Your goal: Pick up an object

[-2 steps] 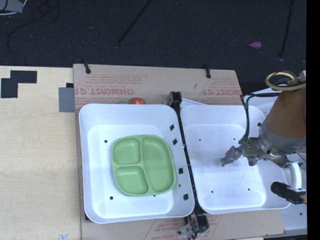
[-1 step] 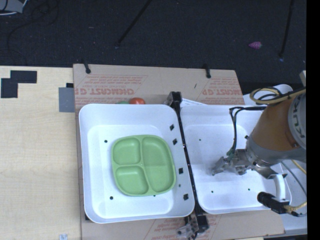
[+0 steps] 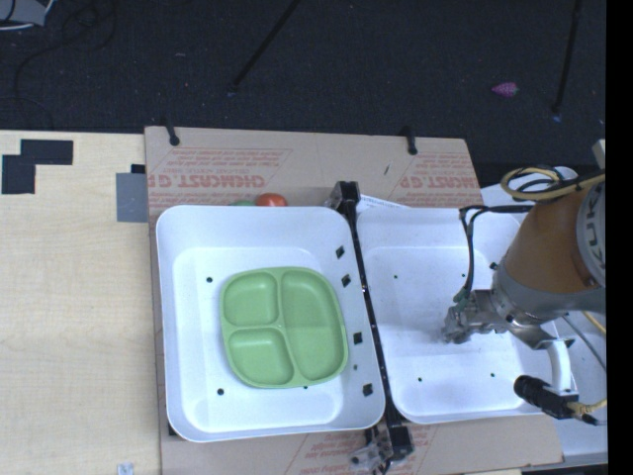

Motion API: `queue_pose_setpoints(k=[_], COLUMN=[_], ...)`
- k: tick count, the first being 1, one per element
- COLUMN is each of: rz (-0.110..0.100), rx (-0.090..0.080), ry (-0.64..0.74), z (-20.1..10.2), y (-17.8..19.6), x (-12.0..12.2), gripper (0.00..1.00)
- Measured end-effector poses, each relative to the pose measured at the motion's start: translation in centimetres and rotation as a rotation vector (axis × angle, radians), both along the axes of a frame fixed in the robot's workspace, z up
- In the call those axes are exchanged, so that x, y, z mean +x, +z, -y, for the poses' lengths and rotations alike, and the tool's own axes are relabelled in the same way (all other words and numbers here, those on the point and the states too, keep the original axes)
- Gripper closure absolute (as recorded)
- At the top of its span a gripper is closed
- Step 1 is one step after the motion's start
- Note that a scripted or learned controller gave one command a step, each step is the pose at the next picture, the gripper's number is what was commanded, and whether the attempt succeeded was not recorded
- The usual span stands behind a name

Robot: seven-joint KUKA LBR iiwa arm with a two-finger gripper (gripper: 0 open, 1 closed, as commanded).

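A light green divided plate [image 3: 285, 327] with three compartments lies flat in the left bin [image 3: 188, 265]. My gripper [image 3: 463, 325] is down inside the right bin [image 3: 415, 265], right of its middle and close to the white floor. The arm with its orange band [image 3: 554, 250] reaches in from the right edge. No object is visible between the gripper and the bin floor, and the wrist hides what is directly under it.
A small red-orange object [image 3: 270, 201] sits on the cardboard just behind the left bin's back rim, with a bit of green [image 3: 242, 203] beside it. A black divider [image 3: 361, 305] runs between the bins. A wooden bench top [image 3: 69, 305] lies to the left.
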State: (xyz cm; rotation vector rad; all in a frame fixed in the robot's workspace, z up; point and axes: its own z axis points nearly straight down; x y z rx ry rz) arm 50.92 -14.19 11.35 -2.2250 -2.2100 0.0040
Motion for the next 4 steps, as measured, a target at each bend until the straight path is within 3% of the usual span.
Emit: queue_pose_setpoints(k=[2,4], rz=[0.008,0.001], rx=[-0.003,0.001], ry=[0.008,0.011], z=[0.2,-10.3], y=[11.6,9.7], x=[0.1,1.8], gripper=[1.00,1.00])
